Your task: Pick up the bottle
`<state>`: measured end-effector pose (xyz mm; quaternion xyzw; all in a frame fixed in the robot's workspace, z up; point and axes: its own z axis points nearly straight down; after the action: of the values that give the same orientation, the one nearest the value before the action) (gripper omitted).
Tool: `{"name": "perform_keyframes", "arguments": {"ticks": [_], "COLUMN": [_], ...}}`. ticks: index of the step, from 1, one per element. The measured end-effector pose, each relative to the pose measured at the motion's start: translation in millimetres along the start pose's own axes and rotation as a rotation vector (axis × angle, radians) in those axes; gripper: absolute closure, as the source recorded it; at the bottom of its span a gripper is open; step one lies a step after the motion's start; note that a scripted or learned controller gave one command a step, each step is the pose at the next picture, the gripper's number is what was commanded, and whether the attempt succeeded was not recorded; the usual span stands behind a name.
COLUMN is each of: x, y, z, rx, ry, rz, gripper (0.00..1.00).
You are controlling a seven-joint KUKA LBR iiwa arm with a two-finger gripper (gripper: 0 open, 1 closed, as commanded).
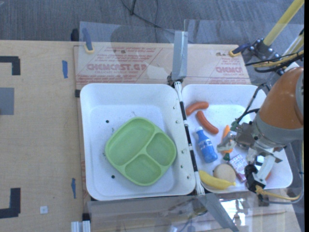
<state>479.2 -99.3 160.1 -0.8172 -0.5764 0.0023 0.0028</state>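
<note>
The blue bottle with a white cap lies on its side in the right bin, cap toward the far end, close to the wall between the bins. My gripper hangs low over the right bin, just to the right of the bottle and apart from it. Nothing shows held in it. The grey wrist and the orange band of the arm cover the bin's right part.
In the right bin, two orange-red sausages lie beyond the bottle and a small carrot sits by the gripper. A banana, a round bun and a pink packet lie at the front. The left bin holds a green divided plate.
</note>
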Motion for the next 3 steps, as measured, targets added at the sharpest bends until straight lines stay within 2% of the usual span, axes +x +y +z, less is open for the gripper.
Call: {"name": "perform_keyframes", "arguments": {"ticks": [1,2,3], "x": [5,10,40], "y": [1,60,138], "z": [53,68,72], "rx": [-0.012,-0.021,-0.003], "ry": [0.001,0.002,-0.001], "rz": [-0.185,0.019,-0.084], "gripper": [0.0,0.0,0.0]}}
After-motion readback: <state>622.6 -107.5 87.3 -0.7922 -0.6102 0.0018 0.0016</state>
